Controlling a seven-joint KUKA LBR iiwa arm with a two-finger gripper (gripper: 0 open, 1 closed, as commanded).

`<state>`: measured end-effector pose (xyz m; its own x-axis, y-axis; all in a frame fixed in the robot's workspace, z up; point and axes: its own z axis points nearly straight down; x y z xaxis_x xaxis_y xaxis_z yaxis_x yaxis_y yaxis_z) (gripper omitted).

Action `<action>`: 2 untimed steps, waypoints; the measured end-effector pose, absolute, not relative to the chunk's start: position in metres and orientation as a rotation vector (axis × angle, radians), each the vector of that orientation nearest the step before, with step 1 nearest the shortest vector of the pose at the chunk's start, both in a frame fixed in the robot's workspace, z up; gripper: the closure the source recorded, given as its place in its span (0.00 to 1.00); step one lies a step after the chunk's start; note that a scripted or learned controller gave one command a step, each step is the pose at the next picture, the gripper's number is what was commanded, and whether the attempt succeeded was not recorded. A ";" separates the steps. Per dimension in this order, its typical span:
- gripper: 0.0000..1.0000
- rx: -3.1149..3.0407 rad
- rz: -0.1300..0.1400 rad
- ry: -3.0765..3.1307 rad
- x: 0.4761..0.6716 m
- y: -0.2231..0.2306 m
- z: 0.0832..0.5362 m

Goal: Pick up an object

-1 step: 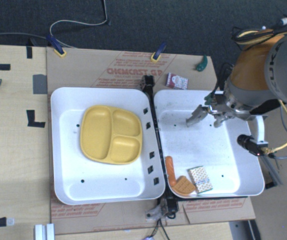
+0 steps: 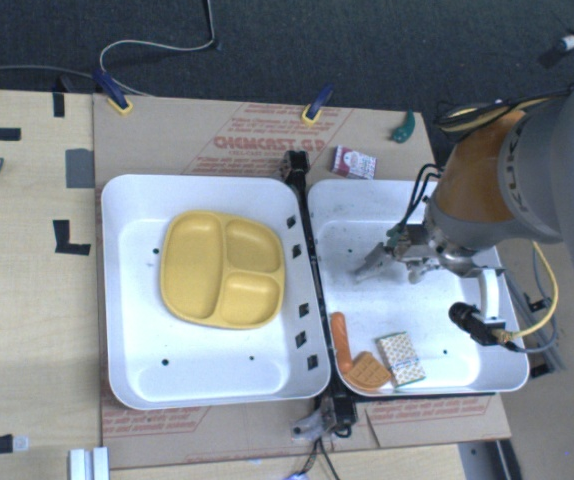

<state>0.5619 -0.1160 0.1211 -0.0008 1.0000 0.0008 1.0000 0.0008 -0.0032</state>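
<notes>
tool (image 2: 367,265) low inside the right bin (image 2: 467,363), pointing left toward the divider, fingers spread a little apart with bare white floor between them and nothing gripped. grey arm (image 2: 527,178) with its orange band just right of the tool, reaching in over the bin's right wall.

below the tool, along the bin's near edge: an orange carrot-like piece (image 2: 340,336) lying lengthwise beside the divider, a flat tan waffle-like piece (image 2: 369,371) just right of its lower end, and a small patterned packet (image 2: 401,357) touching that piece's right side. all three well apart from the tool.

left of the tool, across the divider: left bin (image 2: 132,368) with a yellow sectioned plate (image 2: 222,268) lying flat in its middle.

above the tool, outside the bins on the cardboard-covered table (image 2: 167,138): a small red-and-white packet (image 2: 353,162). farther up and right, a small green item (image 2: 403,126), too small to tell what.
</notes>
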 end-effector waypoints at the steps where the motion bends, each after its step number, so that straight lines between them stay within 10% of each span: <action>1: 1.00 -2.217 0.002 -2.221 0.562 -0.116 0.131; 2: 1.00 -2.214 0.002 -2.222 0.562 -0.115 0.140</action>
<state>0.5623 -0.1149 0.1399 -0.0032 1.0000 0.0027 1.0000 0.0033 -0.0041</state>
